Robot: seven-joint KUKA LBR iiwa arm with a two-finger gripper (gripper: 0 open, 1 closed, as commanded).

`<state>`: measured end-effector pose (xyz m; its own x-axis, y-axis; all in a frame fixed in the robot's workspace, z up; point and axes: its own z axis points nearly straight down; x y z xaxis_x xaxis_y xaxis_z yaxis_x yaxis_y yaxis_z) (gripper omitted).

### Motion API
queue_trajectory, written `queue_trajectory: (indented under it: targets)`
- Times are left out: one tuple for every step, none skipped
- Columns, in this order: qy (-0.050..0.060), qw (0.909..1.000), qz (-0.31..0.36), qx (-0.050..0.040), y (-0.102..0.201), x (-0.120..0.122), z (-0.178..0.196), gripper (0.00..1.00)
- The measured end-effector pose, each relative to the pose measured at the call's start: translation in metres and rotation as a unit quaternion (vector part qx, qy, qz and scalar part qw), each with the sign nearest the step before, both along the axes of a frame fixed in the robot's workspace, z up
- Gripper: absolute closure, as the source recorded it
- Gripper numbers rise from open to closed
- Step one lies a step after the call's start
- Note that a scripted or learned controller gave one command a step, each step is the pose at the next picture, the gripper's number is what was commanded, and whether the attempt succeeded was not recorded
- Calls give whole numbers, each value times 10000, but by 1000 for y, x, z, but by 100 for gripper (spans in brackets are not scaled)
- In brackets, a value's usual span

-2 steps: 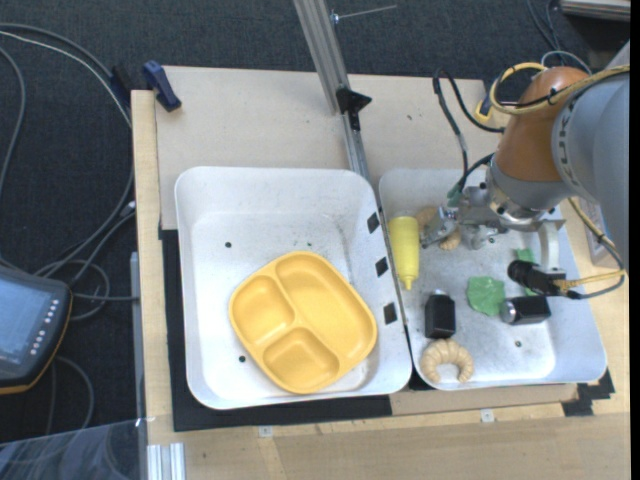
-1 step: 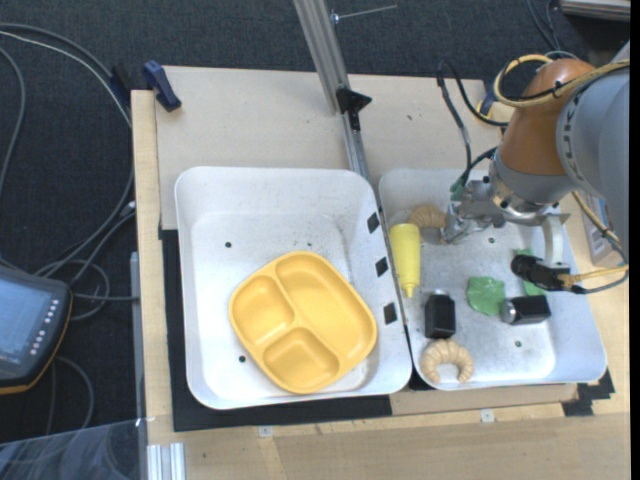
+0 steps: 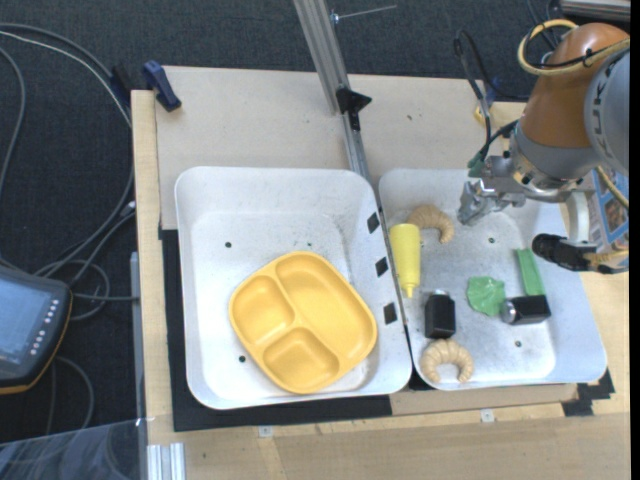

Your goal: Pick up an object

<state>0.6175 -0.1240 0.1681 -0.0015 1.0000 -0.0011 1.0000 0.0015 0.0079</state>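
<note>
Two white bins side by side. In the left bin (image 3: 200, 203) — one yellow tray with three parts (image 3: 303, 320). In the right bin (image 3: 575, 343), nearest first: two croissants (image 3: 447, 361) (image 3: 432, 220), one black block (image 3: 439, 315), one green lump (image 3: 486, 295), one green stick (image 3: 528, 271), one yellow bottle (image 3: 405, 255). Gripper (image 3: 478, 204) over the far edge — can't tell how open, nothing seen in it.

Bins (image 3: 200, 208) holding: two croissants (image 3: 432, 220) — one yellow tray (image 3: 302, 320), one mustard bottle (image 3: 405, 256), one black box (image 3: 440, 315), one green marker (image 3: 528, 271) — one green scrap (image 3: 486, 295).
</note>
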Motion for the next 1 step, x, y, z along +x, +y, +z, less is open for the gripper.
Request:
queue_trajectory:
  targets:
    - [6,10000,0,0,0,2,42,100]
